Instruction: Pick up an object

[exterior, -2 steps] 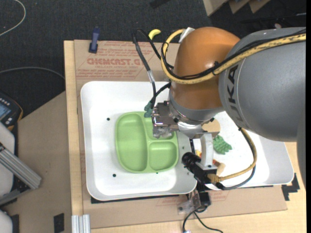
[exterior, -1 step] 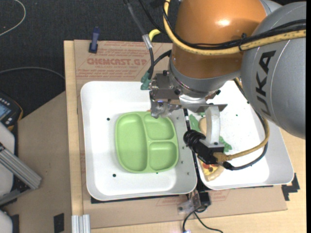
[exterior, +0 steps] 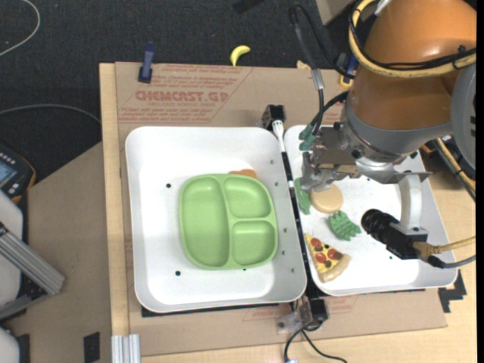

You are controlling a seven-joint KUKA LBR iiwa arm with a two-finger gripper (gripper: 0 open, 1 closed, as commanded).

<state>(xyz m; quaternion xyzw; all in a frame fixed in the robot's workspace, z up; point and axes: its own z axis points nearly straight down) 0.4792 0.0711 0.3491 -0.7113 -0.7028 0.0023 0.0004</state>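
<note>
My gripper (exterior: 316, 178) hangs low over the left part of the right bin (exterior: 393, 278), largely hidden under the grey and orange wrist. Just below it lies a tan round disc (exterior: 327, 200). A small green piece (exterior: 303, 200) lies at the bin's left wall, right beside the gripper. A green leafy toy (exterior: 345, 225) sits in front of the disc, and a pizza slice toy (exterior: 327, 256) lies near the front left corner. I cannot make out anything held.
The left bin (exterior: 151, 203) holds a green divided plate (exterior: 227, 221) with a small orange thing (exterior: 243, 174) behind its far edge. A yellow banana-like piece (exterior: 240, 53) and a blue clip (exterior: 146, 63) lie beyond the bins on the cardboard.
</note>
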